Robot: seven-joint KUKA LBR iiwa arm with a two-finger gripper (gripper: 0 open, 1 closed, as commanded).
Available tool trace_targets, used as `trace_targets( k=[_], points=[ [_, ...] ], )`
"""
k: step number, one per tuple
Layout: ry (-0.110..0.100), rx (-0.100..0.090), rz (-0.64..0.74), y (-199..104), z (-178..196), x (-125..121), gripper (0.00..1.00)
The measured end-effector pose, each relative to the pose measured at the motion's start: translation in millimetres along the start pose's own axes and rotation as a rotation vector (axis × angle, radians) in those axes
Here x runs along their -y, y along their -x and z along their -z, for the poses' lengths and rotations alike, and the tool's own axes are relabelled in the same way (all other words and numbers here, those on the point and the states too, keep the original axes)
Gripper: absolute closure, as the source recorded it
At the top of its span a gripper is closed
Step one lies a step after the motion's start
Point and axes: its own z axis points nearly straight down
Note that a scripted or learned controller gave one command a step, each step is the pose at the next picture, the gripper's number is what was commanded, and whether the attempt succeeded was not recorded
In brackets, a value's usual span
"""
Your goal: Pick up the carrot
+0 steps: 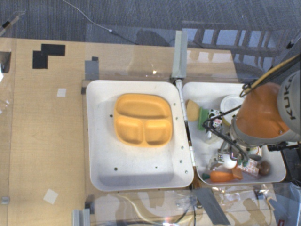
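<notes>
Since the carrot [222,176] lay at the near rim of the right bin [202,126], just below the gripper [227,157], we started there. We judged it light, stiff and smooth, likely to roll, so best pinched across its thick middle. Whether the gripper was spread or pressed together we could not tell; nothing showed between its tips. The near wall left little room on that side, and small clutter sat just beside the carrot to the right. Farther back lay a green thing [204,118] and a white cup [231,103]. The left bin [101,164] held a yellow tray [143,119].
</notes>
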Motion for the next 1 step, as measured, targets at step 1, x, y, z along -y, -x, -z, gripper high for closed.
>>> trace_targets(
  k=[1],
  points=[
    [0.0,-0.021,0.001,79.6,10.9,-4.3,0.0]
  ],
)
